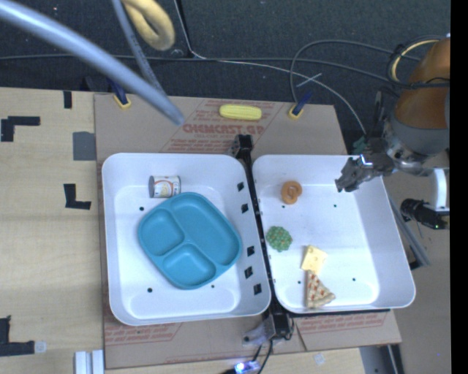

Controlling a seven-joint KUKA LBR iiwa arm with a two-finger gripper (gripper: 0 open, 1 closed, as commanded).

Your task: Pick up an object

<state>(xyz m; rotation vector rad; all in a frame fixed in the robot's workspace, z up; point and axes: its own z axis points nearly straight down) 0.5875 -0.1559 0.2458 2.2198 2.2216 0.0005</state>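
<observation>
Objects in right bin (pixel 391 241): orange round piece (pixel 291 192) near the far left corner; green broccoli-like piece (pixel 278 237) at the left wall, mid-way along; yellow cheese wedge (pixel 314 258) toward the near side; pizza slice (pixel 316 291) just below the cheese wedge, almost touching it.
Objects in left bin (pixel 121 292): blue divided plate (pixel 189 239) lying flat in the middle, three compartments up; small can (pixel 164 186) on its side beside the plate's far edge.
Gripper (pixel 349 179): dark, over the far right edge of the right bin, well apart from every piece; nothing seen between the fingers; open or closed, cannot tell at this size.
Arm (pixel 420 109): grey with orange band, reaching in from the right.
Table (pixel 44 241): light wood, black tape marks at the left, cardboard sheet (pixel 205 128) under both bins.
Beyond the bins: yellow banana-like piece (pixel 240 112) on the cardboard, behind the gap between the two bins.
Upper left: grey tube (pixel 88 44) slanting across, yellowish blurred thing (pixel 150 20) at its top.
</observation>
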